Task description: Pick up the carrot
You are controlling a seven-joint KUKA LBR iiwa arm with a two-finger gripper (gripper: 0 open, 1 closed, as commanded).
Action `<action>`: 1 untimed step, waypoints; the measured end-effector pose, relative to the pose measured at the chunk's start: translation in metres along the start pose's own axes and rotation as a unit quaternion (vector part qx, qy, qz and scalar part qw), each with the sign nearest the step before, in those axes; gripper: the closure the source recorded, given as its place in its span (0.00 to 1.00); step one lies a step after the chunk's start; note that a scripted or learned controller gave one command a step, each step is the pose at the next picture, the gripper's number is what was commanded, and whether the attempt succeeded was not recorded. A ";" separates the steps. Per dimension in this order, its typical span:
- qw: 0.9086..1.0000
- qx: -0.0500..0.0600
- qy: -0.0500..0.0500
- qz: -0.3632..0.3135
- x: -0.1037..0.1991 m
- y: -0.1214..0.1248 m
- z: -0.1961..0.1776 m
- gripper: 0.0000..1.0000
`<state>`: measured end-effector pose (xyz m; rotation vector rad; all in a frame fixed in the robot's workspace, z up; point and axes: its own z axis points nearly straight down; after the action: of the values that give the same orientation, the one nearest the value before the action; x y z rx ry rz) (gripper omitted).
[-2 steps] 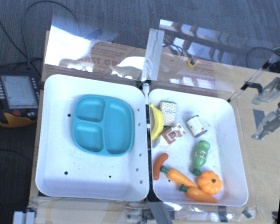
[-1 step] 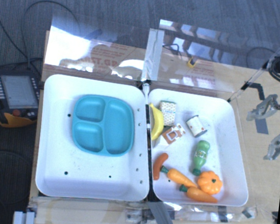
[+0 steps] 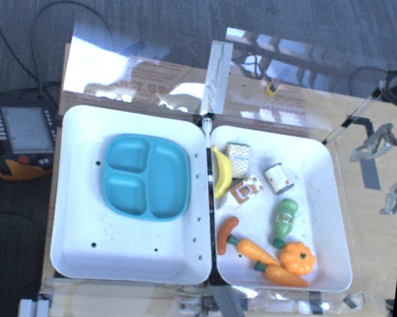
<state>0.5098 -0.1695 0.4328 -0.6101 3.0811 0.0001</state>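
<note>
The carrot (image 3: 255, 251) was seen in the right bin (image 3: 337, 209), towards its 6 o'clock edge, lying flat with its long axis running from about 10 to 4 o'clock and the green end at 10. A second carrot (image 3: 286, 276) lay just beside it at 5 o'clock, set nearly from 9 to 3 o'clock. Whether the end effector was spread or pressed together could not be told. Since the arm is said to reach in from 3 o'clock, the carrot was judged to lie towards 9 o'clock along that approach.

The carrot was hemmed in. A pumpkin (image 3: 297, 258) was seen touching or nearly touching its tip at 3 o'clock, squarely on the approach side. A red sausage (image 3: 225, 234) lay close at 9 o'clock, and a green bottle (image 3: 285, 220) stood off at 1 o'clock. A grip across the carrot's middle, along 1 to 7 o'clock, was judged the least obstructed. Further off at 11 o'clock, a banana (image 3: 220, 173) was noted.
</note>
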 end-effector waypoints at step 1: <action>0.992 -0.001 0.000 -0.127 0.002 0.033 0.000 0.00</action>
<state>0.4949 -0.1395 0.4332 -0.9968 2.9780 0.0029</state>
